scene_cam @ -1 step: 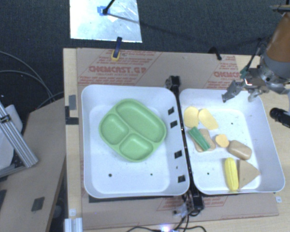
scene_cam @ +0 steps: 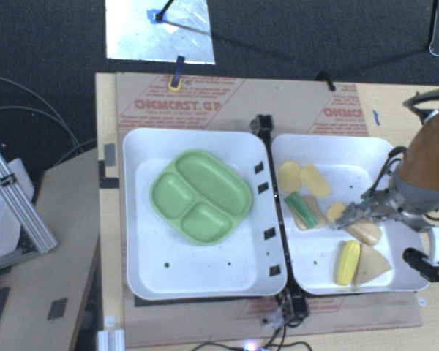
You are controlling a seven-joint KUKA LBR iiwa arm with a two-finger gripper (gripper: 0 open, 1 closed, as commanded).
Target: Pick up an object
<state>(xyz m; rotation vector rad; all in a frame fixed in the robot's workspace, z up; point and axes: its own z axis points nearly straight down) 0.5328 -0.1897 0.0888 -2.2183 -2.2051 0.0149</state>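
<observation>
The right bin (scene_cam: 351, 154) holds several toy foods. Two pale yellow chips (scene_cam: 304, 178) lie at its upper left, and below them a green pickle (scene_cam: 302, 209) rests on a tan slice. A corn cob (scene_cam: 347, 262) lies near the front edge against a tan wedge (scene_cam: 374, 266). My gripper (scene_cam: 345, 220) reaches in from the right and sits low in the bin's middle, between a small yellow piece (scene_cam: 336, 210) and a tan bread roll (scene_cam: 364, 232). Its tip is dark and small, and nothing visibly hangs from it.
The left bin (scene_cam: 139, 269) carries a green divided plate (scene_cam: 200, 195). A black divider with clips (scene_cam: 272, 203) runs between the bins. The grey and orange arm (scene_cam: 428, 167) covers the right bin's right side. Cardboard lies under both bins.
</observation>
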